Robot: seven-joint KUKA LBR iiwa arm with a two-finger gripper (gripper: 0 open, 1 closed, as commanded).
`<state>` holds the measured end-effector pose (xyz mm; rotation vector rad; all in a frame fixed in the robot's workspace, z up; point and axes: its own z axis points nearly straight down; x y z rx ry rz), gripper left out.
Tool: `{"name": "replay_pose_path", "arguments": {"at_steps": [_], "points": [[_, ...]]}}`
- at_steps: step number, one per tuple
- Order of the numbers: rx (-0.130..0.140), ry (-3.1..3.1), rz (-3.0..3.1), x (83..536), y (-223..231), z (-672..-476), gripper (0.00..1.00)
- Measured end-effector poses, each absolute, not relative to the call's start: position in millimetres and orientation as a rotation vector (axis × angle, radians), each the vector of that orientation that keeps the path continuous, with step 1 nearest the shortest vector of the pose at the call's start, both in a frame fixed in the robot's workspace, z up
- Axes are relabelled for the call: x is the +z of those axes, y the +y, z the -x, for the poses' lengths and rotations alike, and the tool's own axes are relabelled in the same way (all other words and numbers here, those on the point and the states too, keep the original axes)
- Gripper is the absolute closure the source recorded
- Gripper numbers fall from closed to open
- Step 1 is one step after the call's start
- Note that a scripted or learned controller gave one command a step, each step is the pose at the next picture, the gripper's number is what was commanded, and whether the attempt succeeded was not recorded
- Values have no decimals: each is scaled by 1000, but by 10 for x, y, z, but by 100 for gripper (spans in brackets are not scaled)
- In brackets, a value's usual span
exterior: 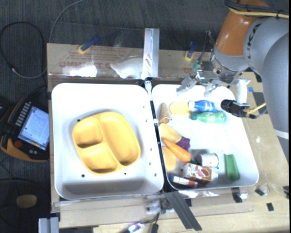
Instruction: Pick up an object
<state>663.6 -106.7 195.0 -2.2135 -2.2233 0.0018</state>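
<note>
The right bin (242, 144) holds a jumble of objects. A blue and white bottle (202, 106) lies beside a green bottle (209, 116) near the bin's far end. Closer in are a pale yellow piece (177, 108), a tan cylinder (164, 112), an orange carrot (177, 151), a purple item (185, 142), a small can (209, 159), a green block (231, 165) and a red-brown carton (199, 172). My gripper (200, 85) hangs over the far edge of the right bin, just above the bottles, open with nothing between its fingers.
A yellow divided tray (105, 142) lies in the left bin (63, 106). A ridge (155, 130) separates the two bins. The grey arm (271, 47) with its orange band enters from the upper right. Clear plastic and clamps sit behind the bins.
</note>
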Motion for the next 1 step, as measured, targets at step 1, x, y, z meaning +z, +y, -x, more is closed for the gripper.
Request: {"name": "replay_pose_path", "arguments": {"at_steps": [1], "points": [[2, -2411, 2012, 1055, -1636, -6564, 0]]}}
